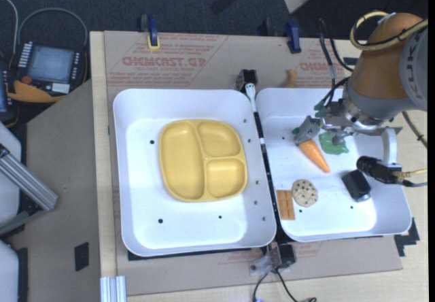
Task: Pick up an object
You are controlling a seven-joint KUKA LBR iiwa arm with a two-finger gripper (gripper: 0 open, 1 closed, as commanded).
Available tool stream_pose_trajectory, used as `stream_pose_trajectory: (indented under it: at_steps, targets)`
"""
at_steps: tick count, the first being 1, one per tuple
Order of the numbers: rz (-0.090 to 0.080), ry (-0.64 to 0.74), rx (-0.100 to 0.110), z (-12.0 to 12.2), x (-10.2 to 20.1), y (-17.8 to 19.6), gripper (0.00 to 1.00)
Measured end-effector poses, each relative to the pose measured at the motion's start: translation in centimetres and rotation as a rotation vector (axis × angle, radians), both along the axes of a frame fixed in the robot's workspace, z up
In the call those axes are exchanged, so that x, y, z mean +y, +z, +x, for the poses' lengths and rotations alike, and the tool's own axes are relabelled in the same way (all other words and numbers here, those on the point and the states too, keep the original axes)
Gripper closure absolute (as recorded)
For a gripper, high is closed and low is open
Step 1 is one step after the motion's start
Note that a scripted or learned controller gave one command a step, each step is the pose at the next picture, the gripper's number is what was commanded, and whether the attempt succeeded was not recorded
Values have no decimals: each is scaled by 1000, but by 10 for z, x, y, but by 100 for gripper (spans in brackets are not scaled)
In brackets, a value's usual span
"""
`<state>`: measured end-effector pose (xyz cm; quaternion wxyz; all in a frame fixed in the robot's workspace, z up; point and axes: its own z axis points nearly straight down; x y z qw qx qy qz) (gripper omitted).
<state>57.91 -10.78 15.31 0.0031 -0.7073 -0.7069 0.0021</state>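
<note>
Over the right-hand bin [387,222], in the middle right of the frame, we see the gripper [331,127] hanging low above a toy carrot [315,154] and a green object [334,143] that we cannot identify more closely. Whether the gripper is released or clenched we cannot tell, since the wrist and the arm's [384,73] orange band hide the tips, so we do not claim anything is held. The carrot lies at a slant, its leafy end [305,132] up toward the gripper and its point toward the lower right, with the green object just beside it and possibly touching.

We judge crowding to be the main risk. A descent between the two could catch both, or push the carrot sideways so that it slips out along its taper. A closing on the leafy end alone could let the body swing and drop.

Lower in the same bin sit a cookie [304,192], a small brown tag-like piece [286,205] and a black block [357,185], well apart from the carrot. The left-hand bin [136,178] holds a yellow divided plate [202,159], far from the action
</note>
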Motion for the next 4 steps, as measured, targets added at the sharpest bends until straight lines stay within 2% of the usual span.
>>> stream_pose_trajectory:
  at_steps: [1, 2, 4]
  targets:
    - [0, 0, 1, -4, -2, -64, 0]
    - [-2, -1, -8, -2, -2, -49, 100]
    - [-3, 1, -14, -4, -12, 52, 100]
